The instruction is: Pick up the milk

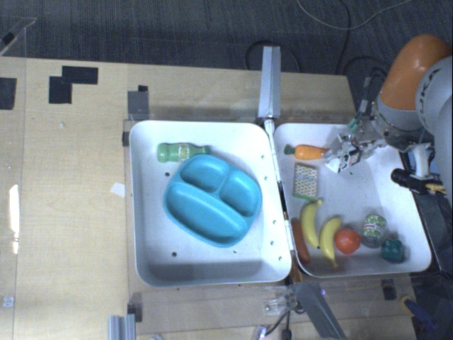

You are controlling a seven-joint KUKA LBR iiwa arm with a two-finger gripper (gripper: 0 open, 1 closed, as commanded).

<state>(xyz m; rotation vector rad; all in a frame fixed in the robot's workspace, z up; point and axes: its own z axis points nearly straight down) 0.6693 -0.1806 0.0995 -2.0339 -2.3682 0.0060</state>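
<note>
Nearest the lens, along the front wall of the right white bin [417, 264], sits a row of small items: a dark red sausage-shaped piece [300, 241] against the left wall, two yellow plastic bananas [320, 231] side by side, a red-orange tomato-like ball [347, 241] touching the right banana, a round green-and-white patterned can [374, 227] just beyond it, and a small dark teal object [391, 249] at the front right corner.

Mid bin: a flat rectangular packet with a fine yellow-green check pattern [306, 180], lying apart from the bananas. Behind it, near the back left corner, an orange carrot with a green tip [308, 151] lies on its side.

Grey arm with orange band [417, 69] enters from the right. Its two-finger gripper [347, 154] is low over the back of the right bin, just right of the carrot. A small white object, possibly the milk carton [335, 164], sits at the fingertips; too blurred to confirm what it is or whether it is clamped. Finger spacing: cannot tell.

Left white bin [141, 261]: a large blue plastic divided plate [212, 198] with three compartments, lying centred. Behind it, near the back wall, a pale green plastic bottle [181, 151] lies on its side, just apart from the plate rim.

Light wooden bench [64, 211] carries both bins.
</note>
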